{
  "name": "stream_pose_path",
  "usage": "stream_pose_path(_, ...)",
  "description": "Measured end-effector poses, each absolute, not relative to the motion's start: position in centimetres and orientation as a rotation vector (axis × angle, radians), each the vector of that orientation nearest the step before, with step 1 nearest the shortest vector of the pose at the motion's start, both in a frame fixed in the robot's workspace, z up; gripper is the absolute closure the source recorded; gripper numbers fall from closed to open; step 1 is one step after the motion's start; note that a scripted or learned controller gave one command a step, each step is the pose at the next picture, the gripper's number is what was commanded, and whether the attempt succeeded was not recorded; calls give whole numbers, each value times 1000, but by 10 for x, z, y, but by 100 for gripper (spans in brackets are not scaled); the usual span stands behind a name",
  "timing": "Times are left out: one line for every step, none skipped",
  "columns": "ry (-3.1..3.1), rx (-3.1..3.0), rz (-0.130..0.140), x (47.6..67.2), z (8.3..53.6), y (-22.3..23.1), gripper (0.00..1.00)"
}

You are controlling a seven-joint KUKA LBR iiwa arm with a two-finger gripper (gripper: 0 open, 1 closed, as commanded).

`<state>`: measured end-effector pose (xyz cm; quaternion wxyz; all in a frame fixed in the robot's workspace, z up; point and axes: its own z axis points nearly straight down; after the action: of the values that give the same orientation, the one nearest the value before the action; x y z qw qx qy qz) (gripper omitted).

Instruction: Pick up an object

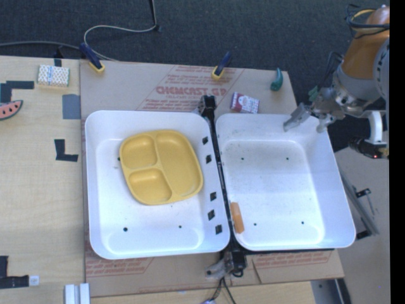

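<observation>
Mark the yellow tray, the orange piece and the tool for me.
Yellow tray (161,167): camera view, the ridge where its three compartments meet.
Orange piece (237,217): camera view, the middle of its length, at the right bin's left wall.
Tool (307,120): camera view, midway between its fingertips, over the right bin's far right corner.

Two shallow white plastic bins sit side by side on the tabletop (38,189). The yellow three-compartment plastic plate (161,166) lies in the left bin (104,233), toward its far half. A small orange stick-shaped object (236,217) lies in the right bin (329,227), against its left wall at the near end. The gripper (307,121) hangs over that bin's far right corner.
</observation>
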<state>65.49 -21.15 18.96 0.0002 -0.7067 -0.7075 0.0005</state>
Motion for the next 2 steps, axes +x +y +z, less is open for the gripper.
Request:
stream_pose_path(-2223,-2217,2,668,133,-156,0)
stream_pose_path(-2221,-2218,1,656,103,-102,0)
